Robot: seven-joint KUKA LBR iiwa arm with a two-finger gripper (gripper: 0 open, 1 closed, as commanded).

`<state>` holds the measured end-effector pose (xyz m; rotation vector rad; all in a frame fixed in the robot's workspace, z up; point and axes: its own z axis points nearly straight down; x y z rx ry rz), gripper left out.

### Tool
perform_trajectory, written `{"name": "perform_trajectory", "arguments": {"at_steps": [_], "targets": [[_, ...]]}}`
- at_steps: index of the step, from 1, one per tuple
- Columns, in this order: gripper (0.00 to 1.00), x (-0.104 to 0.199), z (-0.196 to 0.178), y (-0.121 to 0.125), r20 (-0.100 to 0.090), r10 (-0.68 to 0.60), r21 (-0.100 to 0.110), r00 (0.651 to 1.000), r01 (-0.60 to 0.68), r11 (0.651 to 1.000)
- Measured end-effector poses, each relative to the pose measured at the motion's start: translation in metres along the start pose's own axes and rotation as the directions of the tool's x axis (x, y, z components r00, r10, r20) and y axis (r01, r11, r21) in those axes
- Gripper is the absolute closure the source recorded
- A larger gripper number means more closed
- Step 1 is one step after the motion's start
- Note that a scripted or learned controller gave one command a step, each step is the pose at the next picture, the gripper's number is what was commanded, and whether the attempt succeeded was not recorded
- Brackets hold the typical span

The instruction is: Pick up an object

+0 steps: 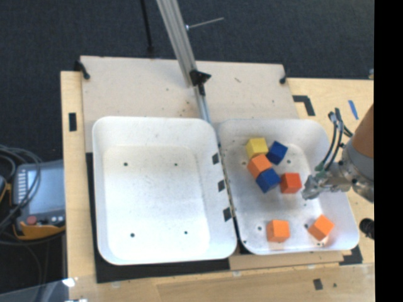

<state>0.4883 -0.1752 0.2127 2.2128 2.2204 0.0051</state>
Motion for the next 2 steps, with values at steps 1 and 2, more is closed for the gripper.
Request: {"name": "perform_trajectory", "arguments": {"at_steps": [1, 2], "targets": [[1.0, 0.004, -0.059, 0.009, 0.0, -0.001, -0.001, 1.0, 0.001, 1.0], [1.0, 0.053, -0.043, 0.027, -0.003, -0.003, 0.008, 1.0, 0.003, 1.0]]}}
